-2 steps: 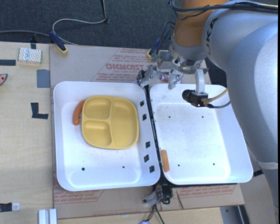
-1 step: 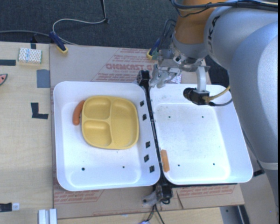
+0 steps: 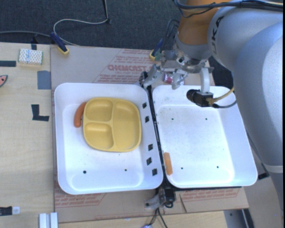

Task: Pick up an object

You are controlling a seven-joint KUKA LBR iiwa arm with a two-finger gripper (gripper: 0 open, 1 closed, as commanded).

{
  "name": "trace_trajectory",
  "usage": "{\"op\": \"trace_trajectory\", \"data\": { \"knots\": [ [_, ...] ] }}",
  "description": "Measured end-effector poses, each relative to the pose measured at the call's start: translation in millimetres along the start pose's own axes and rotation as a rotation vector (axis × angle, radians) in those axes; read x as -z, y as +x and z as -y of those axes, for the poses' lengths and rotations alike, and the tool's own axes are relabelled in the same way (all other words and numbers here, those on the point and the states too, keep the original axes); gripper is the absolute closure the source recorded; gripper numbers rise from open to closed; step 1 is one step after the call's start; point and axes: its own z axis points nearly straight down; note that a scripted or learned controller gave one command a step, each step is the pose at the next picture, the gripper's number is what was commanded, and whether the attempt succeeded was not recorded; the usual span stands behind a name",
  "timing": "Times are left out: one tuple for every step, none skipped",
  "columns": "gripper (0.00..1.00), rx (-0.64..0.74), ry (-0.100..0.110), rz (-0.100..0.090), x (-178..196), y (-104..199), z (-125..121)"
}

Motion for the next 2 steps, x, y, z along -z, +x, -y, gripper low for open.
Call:
{"op": "trace_trajectory", "data": {
  "knots": [
    [0.0,-0.007,-0.004,0.007,-47.1,11.6,0.0],
    [1.0,-0.007,-0.005,0.007,-36.9,11.6,-0.3]
  ]
}}
